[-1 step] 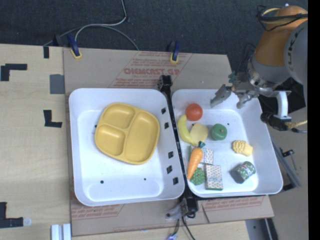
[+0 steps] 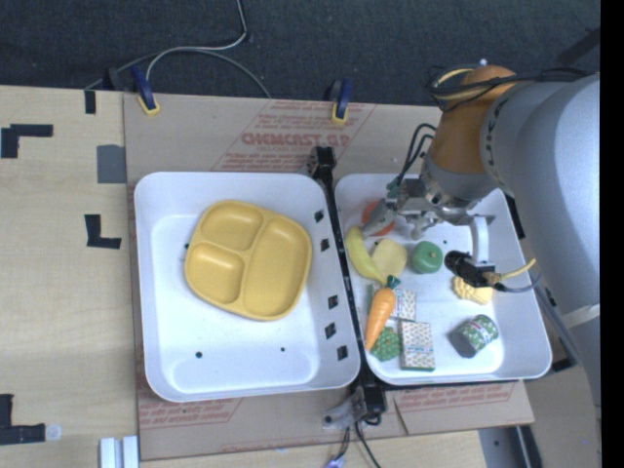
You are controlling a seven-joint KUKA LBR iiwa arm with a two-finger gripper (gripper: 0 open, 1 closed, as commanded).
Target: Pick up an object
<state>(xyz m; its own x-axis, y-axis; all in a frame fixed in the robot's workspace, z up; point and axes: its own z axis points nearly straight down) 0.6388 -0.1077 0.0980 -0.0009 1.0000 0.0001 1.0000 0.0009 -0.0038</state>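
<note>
Over right bin [image 2: 526,359], gripper [image 2: 414,213] seemingly low

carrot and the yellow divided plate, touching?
Apart. In the camera view the carrot lies in the right bin, the yellow divided plate in the left bin, with both bin walls between them.

You are looking at a robotics lab test cell, not a home or kitchen. The tabletop [image 2: 58,261] is bare plywood marked with black tape, and a printed cardboard sheet [image 2: 283,139] is held to it by spring clamps [image 2: 340,100]. Two white bins [image 2: 156,291] sit side by side, cables [image 2: 210,47] trail over dark carpet [image 2: 322,22], and the food is toy plastic [image 2: 380,312].
</note>
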